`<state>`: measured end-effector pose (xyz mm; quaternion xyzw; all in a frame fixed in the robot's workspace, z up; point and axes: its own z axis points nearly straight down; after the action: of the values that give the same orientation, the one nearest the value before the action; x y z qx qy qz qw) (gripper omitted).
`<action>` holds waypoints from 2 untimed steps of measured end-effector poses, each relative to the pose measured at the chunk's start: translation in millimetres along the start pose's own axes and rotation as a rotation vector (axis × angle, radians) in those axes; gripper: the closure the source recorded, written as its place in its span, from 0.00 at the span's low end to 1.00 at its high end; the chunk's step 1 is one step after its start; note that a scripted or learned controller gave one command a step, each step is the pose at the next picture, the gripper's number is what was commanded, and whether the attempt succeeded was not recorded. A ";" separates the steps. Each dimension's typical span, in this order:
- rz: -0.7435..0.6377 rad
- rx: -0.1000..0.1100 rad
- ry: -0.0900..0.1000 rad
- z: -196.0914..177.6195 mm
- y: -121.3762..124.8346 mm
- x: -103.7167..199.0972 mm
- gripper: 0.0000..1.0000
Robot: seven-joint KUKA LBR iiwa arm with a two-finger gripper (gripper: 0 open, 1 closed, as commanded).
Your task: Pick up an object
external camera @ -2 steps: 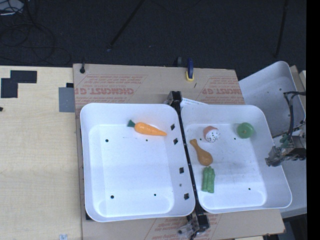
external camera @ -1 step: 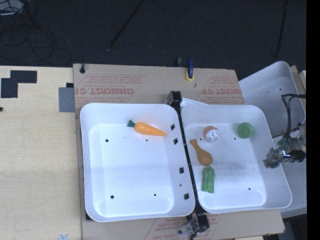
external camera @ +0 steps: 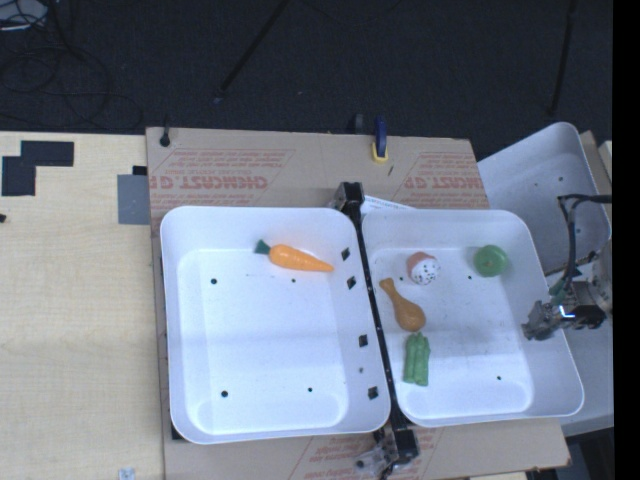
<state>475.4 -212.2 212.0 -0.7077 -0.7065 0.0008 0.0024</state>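
My claw (external camera: 556, 314) sits at the right rim of the right bin (external camera: 560, 388), low over the edge. It looks small and dark from up here, and I cannot tell how it stands, so I will not say more about that. I see nothing in it.

All the toys are off to the left of my claw. The nearest is a green round thing (external camera: 490, 260), up and a little left of my claw, near the back of the right bin. Further left is a small white ball with red spots (external camera: 422, 268). Just below that ball lies a brown toy drumstick (external camera: 402, 306), its thin end pointing up and left. Below the drumstick lies a green bumpy veggie (external camera: 416, 358) (a bean or a pickle, I cannot tell which), close to the drumstick's fat end.

Much further left, past the black strip between the bins, is the left bin (external camera: 180, 408). An orange carrot (external camera: 296, 258) with a green top lies in it, near the back, well apart from my claw
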 end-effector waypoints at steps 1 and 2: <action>-0.004 -0.020 -0.008 -177.7 0.8 -2.0 1.00; -0.003 0.000 0.000 -88.5 -0.3 38.2 1.00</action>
<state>475.5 -174.2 300.5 -0.7065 -0.7077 0.0009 0.0026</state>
